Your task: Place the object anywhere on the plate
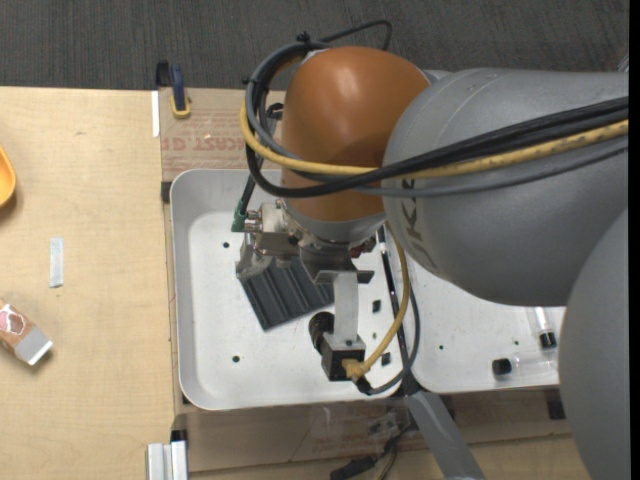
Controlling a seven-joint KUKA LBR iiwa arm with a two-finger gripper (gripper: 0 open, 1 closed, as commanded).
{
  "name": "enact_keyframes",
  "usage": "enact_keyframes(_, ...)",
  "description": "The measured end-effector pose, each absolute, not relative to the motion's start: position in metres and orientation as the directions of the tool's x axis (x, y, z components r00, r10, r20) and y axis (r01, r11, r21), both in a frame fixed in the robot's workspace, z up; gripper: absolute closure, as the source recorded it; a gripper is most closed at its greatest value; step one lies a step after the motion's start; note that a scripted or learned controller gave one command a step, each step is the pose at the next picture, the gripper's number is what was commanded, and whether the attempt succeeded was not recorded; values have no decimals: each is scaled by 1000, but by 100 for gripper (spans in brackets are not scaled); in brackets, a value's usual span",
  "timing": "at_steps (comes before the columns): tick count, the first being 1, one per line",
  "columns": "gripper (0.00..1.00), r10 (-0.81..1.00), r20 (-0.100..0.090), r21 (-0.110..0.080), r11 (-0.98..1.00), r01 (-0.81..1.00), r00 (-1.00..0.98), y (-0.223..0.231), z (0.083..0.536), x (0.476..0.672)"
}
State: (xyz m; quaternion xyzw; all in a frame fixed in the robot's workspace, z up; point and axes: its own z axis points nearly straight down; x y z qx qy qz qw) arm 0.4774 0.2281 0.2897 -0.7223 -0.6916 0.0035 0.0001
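The grey arm (500, 178), with its orange band (345, 133), reaches in from the right and hangs over the left white bin (200, 368), covering much of it. The end effector (290, 288) sits low over the bin's middle, next to a dark ribbed piece; I cannot tell how it is set. No plate or task object can be made out in the bin. A yellow cable (330, 168) and black cables loop around the wrist. On the tan worktop (80, 168) to the left lie a small grey strip (56, 263), an orange thing (5, 178) at the edge, and a red-and-grey item (20, 335). A blue clamp (178, 90) stands far left of the bin.
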Motion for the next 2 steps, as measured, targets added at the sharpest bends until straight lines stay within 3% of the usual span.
enact_keyframes(1, 0, 975, -5, -3, -222, 975, 222, 227, 257, 550)
enact_keyframes(2, 100, 975, -10, -6, -221, 975, 221, 226, 264, 550)
